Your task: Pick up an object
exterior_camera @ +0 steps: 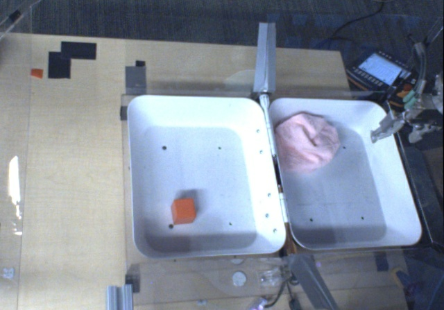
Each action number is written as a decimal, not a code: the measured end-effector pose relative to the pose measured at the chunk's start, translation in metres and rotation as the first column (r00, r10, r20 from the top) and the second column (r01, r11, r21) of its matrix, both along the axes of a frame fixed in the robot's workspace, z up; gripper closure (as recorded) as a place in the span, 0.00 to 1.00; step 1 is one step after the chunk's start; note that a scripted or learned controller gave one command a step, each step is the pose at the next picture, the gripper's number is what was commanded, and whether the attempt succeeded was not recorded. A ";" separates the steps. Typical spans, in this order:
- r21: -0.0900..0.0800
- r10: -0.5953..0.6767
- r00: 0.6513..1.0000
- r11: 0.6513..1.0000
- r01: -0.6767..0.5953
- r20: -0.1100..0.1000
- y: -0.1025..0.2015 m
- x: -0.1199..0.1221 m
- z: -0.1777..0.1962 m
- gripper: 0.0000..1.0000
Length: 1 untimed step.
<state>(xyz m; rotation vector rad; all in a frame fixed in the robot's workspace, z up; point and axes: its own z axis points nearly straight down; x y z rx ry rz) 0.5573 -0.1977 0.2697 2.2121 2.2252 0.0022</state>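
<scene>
A small orange cube (184, 211) lies in the left bin (149, 163), near its front left part. A crumpled pink cloth (307, 141) sits in the right bin (361, 232), at the back left beside the divider. My gripper (397, 126) hangs at the right bin's far right rim, well to the right of the cloth and touching neither object. Most of the arm is cut off by the right side of the view.
A metal rail (266, 59) runs back from the seam between the two bins. A tablet-like screen (379, 68) and cables lie behind the right bin. Black and orange markers (66, 59) sit on the wooden bench at the far left.
</scene>
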 end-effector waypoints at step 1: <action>0.002 0.017 1.000 1.000 -0.017 0.000 0.070 0.057 -0.078 0.00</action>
